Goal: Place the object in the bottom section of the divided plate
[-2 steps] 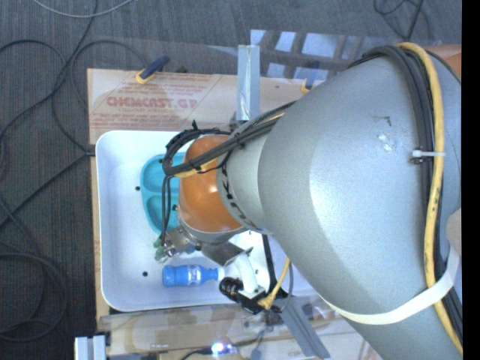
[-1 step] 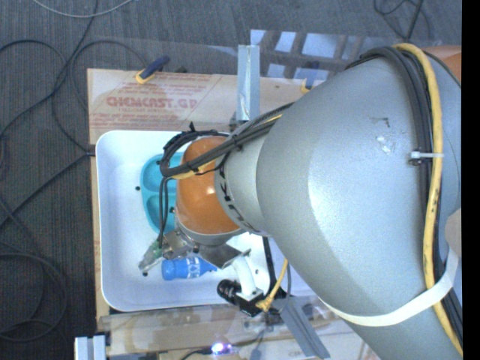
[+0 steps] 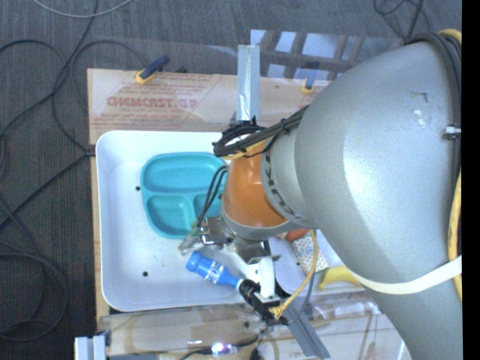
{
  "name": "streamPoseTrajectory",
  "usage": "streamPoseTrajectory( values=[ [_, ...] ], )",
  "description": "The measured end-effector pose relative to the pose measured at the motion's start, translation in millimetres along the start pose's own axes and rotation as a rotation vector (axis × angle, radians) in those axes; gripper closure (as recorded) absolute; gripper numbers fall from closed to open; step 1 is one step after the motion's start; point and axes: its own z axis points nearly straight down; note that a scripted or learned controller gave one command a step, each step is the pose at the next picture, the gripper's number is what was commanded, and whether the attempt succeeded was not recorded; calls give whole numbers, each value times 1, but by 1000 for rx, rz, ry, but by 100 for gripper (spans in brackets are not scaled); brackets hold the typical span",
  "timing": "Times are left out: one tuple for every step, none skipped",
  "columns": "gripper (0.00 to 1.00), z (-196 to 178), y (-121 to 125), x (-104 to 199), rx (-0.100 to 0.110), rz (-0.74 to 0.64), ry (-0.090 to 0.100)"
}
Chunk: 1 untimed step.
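A teal divided plate [image 3: 176, 193] lies in the upper middle of the left white bin [image 3: 120, 223]; its right part is hidden under the arm. A blue cylindrical object with a white label [image 3: 212, 270] lies tilted on the bin floor just below the plate, near the bin's front wall. My gripper [image 3: 201, 240] sits below the orange wrist band [image 3: 247, 197], between the plate's lower edge and the blue object, close above the object's left end. The wrist covers most of it.
The big grey arm body [image 3: 375, 178] covers the right bin. Beside it peek an orange-red item [image 3: 298, 235], a speckled white item [image 3: 305, 257] and a yellow item [image 3: 339, 277]. The left bin's left half is bare floor.
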Motion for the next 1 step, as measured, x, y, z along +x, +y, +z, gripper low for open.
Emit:
streamPoseTrajectory(
  values=[
    [100, -8, 0, -1, 2, 1, -2]
  ],
)
